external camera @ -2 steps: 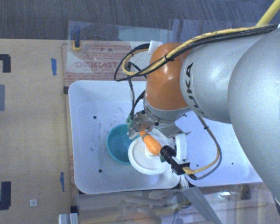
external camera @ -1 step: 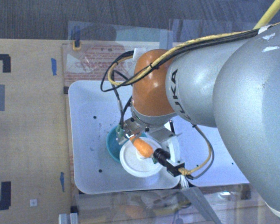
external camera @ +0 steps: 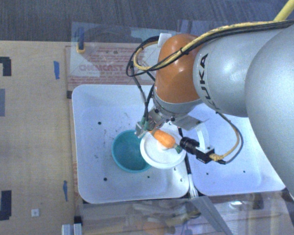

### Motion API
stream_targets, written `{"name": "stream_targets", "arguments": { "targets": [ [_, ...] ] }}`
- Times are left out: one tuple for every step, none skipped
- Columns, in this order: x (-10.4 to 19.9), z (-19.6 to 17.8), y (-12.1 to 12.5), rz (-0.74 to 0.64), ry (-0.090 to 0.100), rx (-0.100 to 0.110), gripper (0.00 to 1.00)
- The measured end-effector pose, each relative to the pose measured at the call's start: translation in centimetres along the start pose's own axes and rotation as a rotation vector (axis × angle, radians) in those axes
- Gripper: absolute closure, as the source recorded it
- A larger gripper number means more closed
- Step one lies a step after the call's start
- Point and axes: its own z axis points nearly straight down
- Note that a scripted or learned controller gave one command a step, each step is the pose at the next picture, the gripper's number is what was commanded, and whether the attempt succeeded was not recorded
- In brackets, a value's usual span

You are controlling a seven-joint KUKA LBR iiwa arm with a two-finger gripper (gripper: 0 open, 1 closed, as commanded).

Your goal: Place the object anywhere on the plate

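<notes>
An orange carrot-shaped object (external camera: 164, 139) lies over the upper part of a small white plate (external camera: 159, 159) at the right side of the left bin (external camera: 88, 131). My gripper (external camera: 148, 125) hangs straight down just above and left of the orange object, at its near end, under the orange wrist band. The arm's bulk hides most of the gripper. I cannot tell whether the object is touching the gripper or resting free on the plate.
A teal bowl (external camera: 129, 152) sits against the plate's left edge. The right bin (external camera: 245, 175) lies under the arm. A black connector with a yellow cable (external camera: 201, 153) hangs off the wrist over the divide between the bins.
</notes>
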Motion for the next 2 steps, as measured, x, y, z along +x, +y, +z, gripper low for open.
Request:
{"name": "stream_targets", "arguments": {
  "targets": [
    [5.75, -0.94, 2.97, -0.299, 0.000, -0.001, 1.00],
    [5.69, -1.08, 3.01, -0.299, -0.001, -0.003, 0.00]
  ]
}}
